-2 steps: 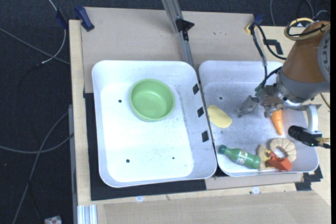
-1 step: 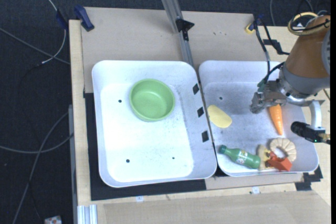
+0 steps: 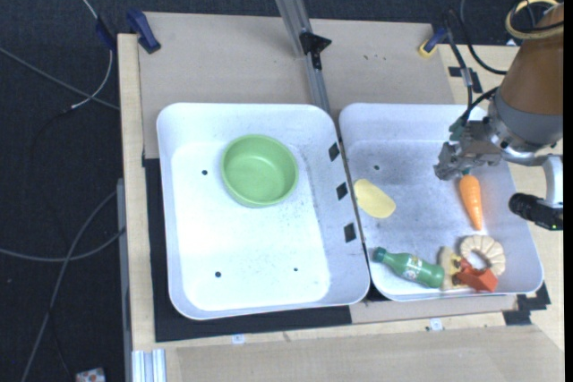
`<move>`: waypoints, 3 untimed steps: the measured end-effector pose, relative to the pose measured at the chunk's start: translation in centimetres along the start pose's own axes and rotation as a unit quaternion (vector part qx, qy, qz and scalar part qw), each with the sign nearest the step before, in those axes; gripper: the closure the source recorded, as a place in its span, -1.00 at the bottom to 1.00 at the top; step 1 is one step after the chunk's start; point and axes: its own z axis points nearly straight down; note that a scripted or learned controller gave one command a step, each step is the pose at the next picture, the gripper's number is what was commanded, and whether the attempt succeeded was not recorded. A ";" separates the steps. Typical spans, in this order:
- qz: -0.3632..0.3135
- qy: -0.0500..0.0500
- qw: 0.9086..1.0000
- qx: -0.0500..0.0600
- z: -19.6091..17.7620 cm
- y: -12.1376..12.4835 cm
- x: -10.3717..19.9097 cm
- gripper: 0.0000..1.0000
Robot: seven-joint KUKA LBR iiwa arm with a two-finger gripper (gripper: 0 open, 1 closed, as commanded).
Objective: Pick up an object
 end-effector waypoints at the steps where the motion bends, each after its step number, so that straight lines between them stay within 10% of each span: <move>1: 0.000 0.000 1.000 -0.002 -5.7 0.3 0.0 1.00; 3: -0.002 0.001 1.000 0.001 -5.4 3.3 12.7 1.00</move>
